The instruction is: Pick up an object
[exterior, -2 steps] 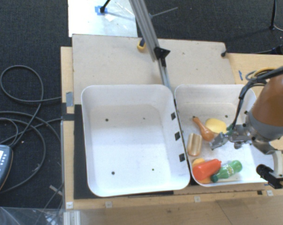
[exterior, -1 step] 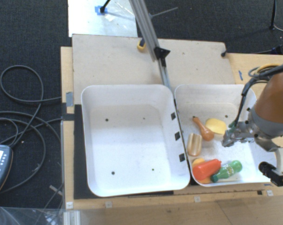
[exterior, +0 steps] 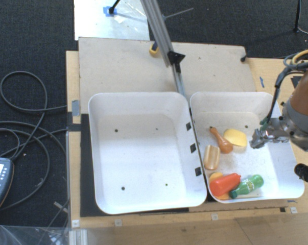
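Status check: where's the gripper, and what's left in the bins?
Gripper over right bin, right of the yellow piece. Nothing seen between fingers. Carrot, red pepper, green bottle lying loose.

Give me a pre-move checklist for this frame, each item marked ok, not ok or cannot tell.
1. Objects available in the right bin: ok; yellow piece, orange carrot-shaped toy, tan piece, red toy, green bottle.
2. Gripper over the right bin: ok, beside the yellow piece.
3. Nothing held: cannot tell.
4. Finger opening: cannot tell.
5. Target isolated: not ok; red toy and green bottle touch near the bin's front wall.
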Tool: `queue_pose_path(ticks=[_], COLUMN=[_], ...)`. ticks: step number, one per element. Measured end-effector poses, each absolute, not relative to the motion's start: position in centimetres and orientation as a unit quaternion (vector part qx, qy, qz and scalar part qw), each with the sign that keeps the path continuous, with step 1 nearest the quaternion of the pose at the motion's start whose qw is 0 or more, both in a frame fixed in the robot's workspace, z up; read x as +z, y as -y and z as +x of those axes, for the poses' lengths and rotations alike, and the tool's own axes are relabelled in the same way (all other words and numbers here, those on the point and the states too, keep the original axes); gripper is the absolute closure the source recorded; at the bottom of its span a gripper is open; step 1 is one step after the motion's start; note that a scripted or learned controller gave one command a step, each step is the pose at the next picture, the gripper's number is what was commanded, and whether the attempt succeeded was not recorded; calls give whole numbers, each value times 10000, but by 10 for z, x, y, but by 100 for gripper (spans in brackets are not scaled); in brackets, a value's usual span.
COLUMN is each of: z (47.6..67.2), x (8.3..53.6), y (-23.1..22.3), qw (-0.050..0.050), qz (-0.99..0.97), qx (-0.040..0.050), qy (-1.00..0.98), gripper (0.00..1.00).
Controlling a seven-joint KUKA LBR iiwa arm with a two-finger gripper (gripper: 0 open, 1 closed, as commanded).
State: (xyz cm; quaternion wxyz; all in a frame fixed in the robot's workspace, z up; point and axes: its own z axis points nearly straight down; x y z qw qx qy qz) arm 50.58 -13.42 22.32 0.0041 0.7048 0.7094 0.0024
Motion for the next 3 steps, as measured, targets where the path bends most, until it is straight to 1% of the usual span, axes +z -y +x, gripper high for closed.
queue_pose_path(ticks=[1, 2, 3], z=[507, 505, 508], x=[243, 232, 222], y=[135, 80, 28], qw=[21, -4, -6], qz=[7051, 7036, 7034], qx=[12, 11, 13], qy=[-7091, -7106, -7108], gripper=[100, 100, 100])
